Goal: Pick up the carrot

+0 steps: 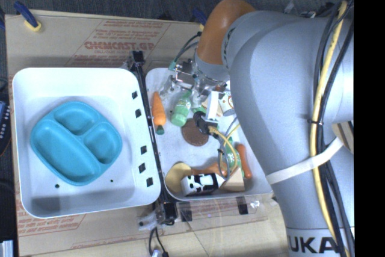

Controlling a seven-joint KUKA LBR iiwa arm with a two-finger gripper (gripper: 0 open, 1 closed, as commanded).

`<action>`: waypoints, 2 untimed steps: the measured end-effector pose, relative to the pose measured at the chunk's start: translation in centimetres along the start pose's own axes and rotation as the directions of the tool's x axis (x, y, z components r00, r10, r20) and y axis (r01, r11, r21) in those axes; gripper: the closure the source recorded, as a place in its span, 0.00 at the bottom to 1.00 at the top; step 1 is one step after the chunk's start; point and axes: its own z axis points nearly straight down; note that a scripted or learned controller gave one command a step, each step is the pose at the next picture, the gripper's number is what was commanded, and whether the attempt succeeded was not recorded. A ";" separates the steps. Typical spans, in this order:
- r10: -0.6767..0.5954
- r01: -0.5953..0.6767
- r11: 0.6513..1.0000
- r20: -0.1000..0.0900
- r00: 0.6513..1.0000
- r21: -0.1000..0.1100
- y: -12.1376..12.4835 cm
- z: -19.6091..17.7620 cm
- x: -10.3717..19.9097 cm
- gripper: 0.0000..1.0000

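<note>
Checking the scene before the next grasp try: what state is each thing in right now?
carrot: lying flat at the right bin's left wall, not held.
gripper: low over the right bin, beside the green bottle.
green bottle: lying in the bin, right of the carrot.
brown disc: flat on the bin floor.
blue divided plate: flat in the left bin.
</note>
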 end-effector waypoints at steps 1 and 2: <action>0.399 -0.399 0.917 -0.005 0.917 0.002 -5.4 0.1 -1.8 0.00; 0.587 -0.587 0.809 -0.005 0.809 -0.001 -1.0 -0.1 -0.8 0.00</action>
